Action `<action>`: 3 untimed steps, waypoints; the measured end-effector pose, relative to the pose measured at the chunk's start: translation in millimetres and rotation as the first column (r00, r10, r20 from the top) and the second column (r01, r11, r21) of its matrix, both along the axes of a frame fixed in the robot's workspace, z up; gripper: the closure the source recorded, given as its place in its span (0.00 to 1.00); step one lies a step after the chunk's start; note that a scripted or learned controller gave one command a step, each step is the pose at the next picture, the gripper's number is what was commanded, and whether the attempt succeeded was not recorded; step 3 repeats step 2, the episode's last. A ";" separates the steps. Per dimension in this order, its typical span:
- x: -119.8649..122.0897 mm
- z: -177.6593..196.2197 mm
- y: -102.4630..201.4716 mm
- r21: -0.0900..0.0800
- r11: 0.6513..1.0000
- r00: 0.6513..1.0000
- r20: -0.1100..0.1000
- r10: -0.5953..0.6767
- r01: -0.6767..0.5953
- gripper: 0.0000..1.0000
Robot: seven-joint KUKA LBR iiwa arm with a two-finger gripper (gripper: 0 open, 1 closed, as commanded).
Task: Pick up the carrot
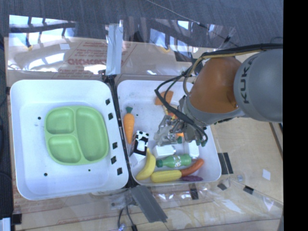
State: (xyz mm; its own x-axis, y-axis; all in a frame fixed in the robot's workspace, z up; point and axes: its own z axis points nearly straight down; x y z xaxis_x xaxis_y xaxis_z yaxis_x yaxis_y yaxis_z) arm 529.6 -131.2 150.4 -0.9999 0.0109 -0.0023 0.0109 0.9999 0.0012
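Note:
The carrot, orange with a green top, lies lengthwise against the left wall of the right bin, its green end pointing to the back. My gripper hangs low over the middle of that bin, right of the carrot and apart from it by a short gap. It sits just above a white block and beside a small orange item. The arm's orange band and grey wrist cover the bin's right part.
A green divided plate lies in the left bin. Near the carrot are a black-and-white cube, a banana, a yellow piece, a green bottle, a red-orange piece and an orange piece at the back.

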 end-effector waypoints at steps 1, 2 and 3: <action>23.6 35.4 37.6 -0.001 0.997 0.997 0.000 0.082 -0.082 1.00; 24.7 45.5 38.9 -0.002 0.996 0.996 0.001 0.090 -0.090 1.00; 24.7 45.5 38.9 -0.002 0.996 0.996 0.001 0.090 -0.090 1.00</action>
